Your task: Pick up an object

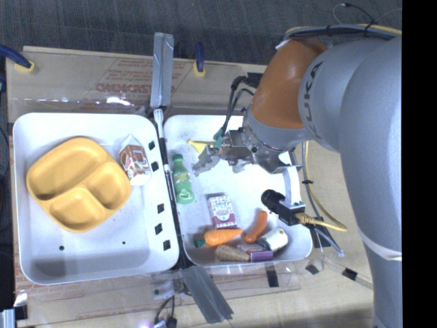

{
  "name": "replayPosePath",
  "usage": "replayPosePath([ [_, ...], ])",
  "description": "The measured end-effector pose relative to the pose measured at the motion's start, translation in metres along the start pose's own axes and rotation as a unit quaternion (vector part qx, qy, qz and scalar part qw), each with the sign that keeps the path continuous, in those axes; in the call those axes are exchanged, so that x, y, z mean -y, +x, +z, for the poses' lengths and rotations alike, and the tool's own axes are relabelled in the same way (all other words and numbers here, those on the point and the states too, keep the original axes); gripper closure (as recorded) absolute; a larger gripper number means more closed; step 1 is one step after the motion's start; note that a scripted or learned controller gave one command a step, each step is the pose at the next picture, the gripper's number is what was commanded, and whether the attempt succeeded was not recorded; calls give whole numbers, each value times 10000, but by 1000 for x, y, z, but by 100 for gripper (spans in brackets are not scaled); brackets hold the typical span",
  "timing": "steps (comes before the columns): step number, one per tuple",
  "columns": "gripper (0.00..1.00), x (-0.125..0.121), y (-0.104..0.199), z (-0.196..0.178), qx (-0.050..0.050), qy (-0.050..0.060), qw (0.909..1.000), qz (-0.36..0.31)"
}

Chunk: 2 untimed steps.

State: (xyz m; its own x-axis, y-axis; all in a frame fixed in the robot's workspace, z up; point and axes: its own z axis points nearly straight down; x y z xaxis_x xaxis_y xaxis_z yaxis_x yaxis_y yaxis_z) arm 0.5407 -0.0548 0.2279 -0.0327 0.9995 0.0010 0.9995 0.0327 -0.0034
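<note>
In the right bin (179, 130), just left of the frame's centre, we are looking at the green bottle (182, 180) lying close to the bin's left wall, cap toward the top of the frame. We are judging it the nearest candidate for the gripper (205, 160), which is hanging just to its upper right with nothing between its fingers; whether the fingers are spread or closed we cannot tell from this slant. The bottle is looking like light, stiff plastic with a smooth, rounded body, so we are expecting it to roll or squirt out unless taken across its middle, square to its long axis. The wall beside it is leaving little room for a finger on that side.

Moving outward, toward the lower centre, we are seeing a small printed packet (221, 210) lying flat, then a carrot (222, 237) and a red sausage-like piece (256, 226) crowding together with other small items at the bin's lower edge. In the left bin (41, 265) a yellow divided tray (77, 182) is resting, with a wrapped snack (134, 160) beside it.
</note>
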Motion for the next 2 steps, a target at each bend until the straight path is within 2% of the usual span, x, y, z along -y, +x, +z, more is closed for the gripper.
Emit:
replayPosePath([
  [1, 0, 40, -51, 132, 10, -46, 9926, -1217],
  [2, 100, 38, -53, 121, 42, -80, 9923, -1231],
])
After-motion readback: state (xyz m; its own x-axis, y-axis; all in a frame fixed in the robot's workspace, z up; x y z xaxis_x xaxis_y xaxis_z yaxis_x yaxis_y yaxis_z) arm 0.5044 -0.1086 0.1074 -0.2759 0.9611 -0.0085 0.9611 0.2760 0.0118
